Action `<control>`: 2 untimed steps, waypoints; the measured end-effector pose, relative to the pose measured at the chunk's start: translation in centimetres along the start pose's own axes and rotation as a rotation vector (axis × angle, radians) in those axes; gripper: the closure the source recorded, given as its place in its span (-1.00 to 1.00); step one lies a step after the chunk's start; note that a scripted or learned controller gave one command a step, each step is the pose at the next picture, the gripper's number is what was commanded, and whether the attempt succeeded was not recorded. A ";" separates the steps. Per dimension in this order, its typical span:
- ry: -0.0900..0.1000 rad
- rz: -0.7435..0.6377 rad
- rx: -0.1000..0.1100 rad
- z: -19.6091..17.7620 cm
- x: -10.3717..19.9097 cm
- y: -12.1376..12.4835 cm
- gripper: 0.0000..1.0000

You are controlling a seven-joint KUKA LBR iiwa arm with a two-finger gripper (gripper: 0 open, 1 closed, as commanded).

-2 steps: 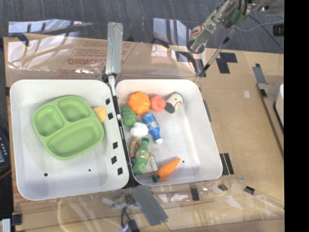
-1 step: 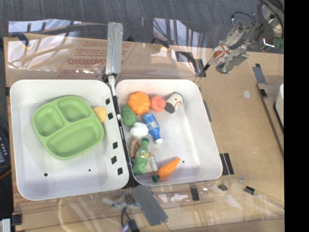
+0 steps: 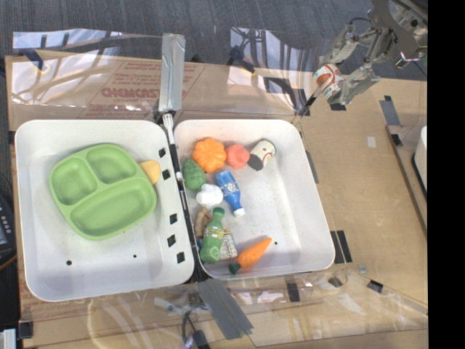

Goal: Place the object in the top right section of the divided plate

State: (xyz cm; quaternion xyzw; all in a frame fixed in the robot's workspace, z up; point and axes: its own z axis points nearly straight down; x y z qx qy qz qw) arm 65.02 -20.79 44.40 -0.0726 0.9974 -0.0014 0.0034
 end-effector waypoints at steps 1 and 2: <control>-0.001 -0.289 0.000 0.0 -0.8 -0.1 1.00; 0.003 -0.622 -0.004 0.1 -1.0 1.2 1.00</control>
